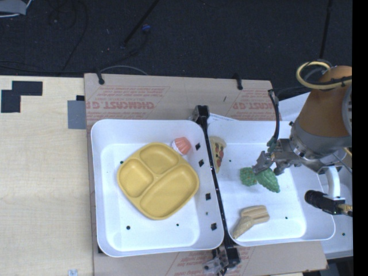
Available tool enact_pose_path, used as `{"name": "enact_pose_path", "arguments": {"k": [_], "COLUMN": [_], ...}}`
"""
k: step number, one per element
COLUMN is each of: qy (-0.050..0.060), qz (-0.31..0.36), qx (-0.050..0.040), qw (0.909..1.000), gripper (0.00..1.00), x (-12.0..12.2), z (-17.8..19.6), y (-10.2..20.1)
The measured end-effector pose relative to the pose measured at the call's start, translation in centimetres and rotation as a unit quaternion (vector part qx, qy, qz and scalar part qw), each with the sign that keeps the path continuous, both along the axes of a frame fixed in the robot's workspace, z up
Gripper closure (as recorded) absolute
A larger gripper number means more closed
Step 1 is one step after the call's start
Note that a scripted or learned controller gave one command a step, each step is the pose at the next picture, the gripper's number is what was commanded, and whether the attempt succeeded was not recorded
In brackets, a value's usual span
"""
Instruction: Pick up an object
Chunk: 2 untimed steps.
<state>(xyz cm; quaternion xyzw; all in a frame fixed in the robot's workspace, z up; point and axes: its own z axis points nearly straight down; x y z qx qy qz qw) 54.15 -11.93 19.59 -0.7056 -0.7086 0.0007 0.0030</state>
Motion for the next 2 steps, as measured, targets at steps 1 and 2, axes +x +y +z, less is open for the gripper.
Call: {"name": "enact_pose_path", "arguments": {"k": [1, 2], "qy": [-0.001, 0.000], "qz": [0.000, 0.001], "qx": [0.0000, 0.0002], "qw": [1.0000, 1.0000], "gripper": [1.00, 1.00], "x": [-0.6, -2.2], "z": [1.5, 2.2], "y": [5.2, 11.2]}}
